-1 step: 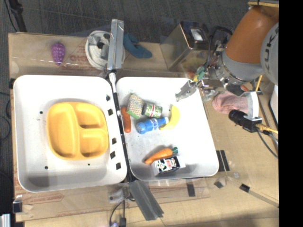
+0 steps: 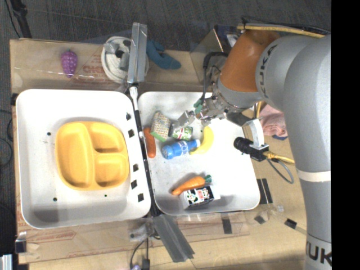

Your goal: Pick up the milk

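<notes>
While the arm [image 2: 281, 66] reaches in over the right bin [image 2: 247, 193], the gripper [image 2: 190, 118] sits low over the cluster at the bin's upper middle, near a small green-and-white can [image 2: 183, 132] and a patterned packet [image 2: 161, 125]. At this slant I cannot tell how the gripper is set, or whether it grasps anything; nothing is plainly seen in its grasp.

Milk [image 2: 199, 196]: small carton with black-and-white cow print, lying near the front wall of the right bin, well apart from the gripper. A carrot [image 2: 189, 184] lies just beside it on the far side, possibly touching its top edge. Also in the right bin: blue bottle [image 2: 180, 148], banana [image 2: 208, 139], and a sausage [image 2: 150, 142] by the dividing wall. Left bin [image 2: 34, 151] holds a yellow divided tray [image 2: 93, 153].

Judgement: step in hand is the approach, and the gripper is over the wrong group of items. To do it well:
- lift clear of the can and packet before traversing, so nothing is dragged along;
- move toward the front of the bin and centre over the carton;
- line the grasp across the carton's narrower sides, away from the carrot side, so the carrot is not pinched in too;
- descend straight, minding the near bin wall;
- confirm the carton rises before calling it picked.
</notes>
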`<action>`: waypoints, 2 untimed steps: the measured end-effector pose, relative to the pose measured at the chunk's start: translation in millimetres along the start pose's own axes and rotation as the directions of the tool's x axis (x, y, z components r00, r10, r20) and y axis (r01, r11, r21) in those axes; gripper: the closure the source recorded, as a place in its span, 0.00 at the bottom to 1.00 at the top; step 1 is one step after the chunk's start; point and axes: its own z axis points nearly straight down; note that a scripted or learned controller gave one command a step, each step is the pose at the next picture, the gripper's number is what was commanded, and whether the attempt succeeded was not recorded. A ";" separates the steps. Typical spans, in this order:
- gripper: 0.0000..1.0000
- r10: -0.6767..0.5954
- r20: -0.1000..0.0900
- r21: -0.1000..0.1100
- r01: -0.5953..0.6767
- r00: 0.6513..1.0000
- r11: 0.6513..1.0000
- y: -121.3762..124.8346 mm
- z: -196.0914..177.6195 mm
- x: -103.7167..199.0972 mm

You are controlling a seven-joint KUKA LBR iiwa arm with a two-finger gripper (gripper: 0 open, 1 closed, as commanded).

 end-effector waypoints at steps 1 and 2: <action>0.00 -0.087 0.001 -0.002 0.087 0.996 0.996 16.6 72.1 2.2; 0.00 -0.058 0.024 0.001 0.058 0.998 0.998 35.0 66.0 16.2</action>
